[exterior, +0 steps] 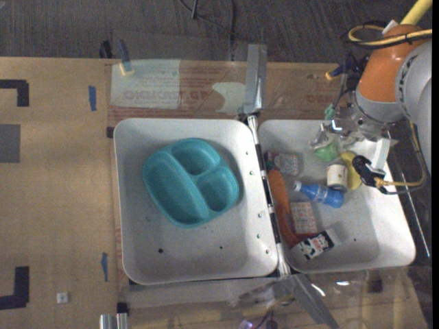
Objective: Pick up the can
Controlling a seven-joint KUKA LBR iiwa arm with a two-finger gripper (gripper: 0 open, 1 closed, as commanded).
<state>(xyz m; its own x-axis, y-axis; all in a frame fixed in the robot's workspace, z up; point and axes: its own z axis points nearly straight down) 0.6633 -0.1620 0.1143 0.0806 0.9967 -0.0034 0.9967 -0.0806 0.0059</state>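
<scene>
- Teal divided plate (pixel 192 181) alone in the left bin (pixel 137 252), near its middle, well apart from anything the task needs
- Orange strip (pixel 280 204) along the left wall of the right bin (pixel 391 242), a small clear packet (pixel 286 162) just beside its upper end, a patterned flat pack (pixel 303 217) and a black-and-white carton (pixel 315 245) toward the bin's lower edge
- Blue bottle (pixel 321 195) lying on its side mid-bin, cap pointing left, its right end touching or nearly touching the can
- Can (pixel 337 176) in the upper right part of the right bin, small, pale label; apparently upright with the round top facing up, so long axis likely vertical, though too small to be certain
- Probably light, stiff-walled and smooth, so prone to slipping or tipping; best taken across the curved sides at mid-height, away from the bottle and the yellow object (pixel 352 170) pressed against its right side
- Gripper (pixel 341 134) over the bin's upper edge above a green item (pixel 326 149), near the can but apart from it; jaw opening impossible to tell, nothing seen held
</scene>
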